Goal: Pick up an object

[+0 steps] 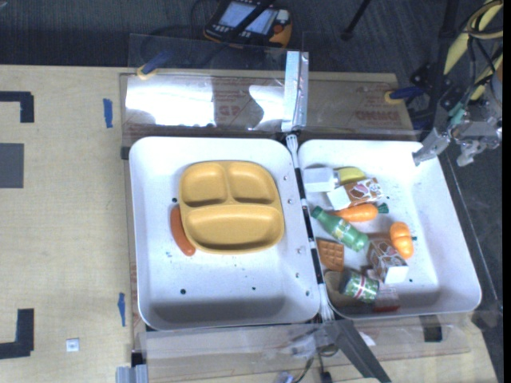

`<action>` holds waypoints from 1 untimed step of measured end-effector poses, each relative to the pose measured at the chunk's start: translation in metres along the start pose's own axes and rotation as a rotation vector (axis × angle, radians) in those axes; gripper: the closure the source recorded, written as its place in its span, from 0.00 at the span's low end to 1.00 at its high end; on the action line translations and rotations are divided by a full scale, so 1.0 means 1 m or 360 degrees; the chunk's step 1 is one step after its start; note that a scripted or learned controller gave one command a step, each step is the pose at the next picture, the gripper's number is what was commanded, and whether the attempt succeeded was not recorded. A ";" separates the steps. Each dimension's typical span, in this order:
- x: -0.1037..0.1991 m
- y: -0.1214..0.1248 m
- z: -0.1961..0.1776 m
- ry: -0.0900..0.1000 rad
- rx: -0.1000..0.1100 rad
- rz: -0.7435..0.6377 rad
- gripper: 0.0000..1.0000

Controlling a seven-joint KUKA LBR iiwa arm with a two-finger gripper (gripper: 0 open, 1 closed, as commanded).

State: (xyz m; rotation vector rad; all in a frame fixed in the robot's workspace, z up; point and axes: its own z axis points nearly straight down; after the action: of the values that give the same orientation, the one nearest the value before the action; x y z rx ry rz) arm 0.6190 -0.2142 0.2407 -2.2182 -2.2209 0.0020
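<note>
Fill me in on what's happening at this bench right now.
A robot arm is set to pick an object from the bins. Its gripper sits at the far right corner of the right bin, above the rim, holding nothing that I can see. The right bin holds a pile of toy food: a green bottle, a carrot, a waffle, a can. The left bin holds a yellow divided plate with a hot dog beside it.

One fixed camera looks down aslant on both bins (152, 238)
</note>
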 end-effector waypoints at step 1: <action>0.030 0.019 0.120 -0.0012 -0.0028 -0.0270 0.00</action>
State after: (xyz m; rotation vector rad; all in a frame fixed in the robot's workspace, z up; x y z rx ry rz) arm 0.6374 -0.1841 0.1205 -2.0334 -2.4147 -0.0093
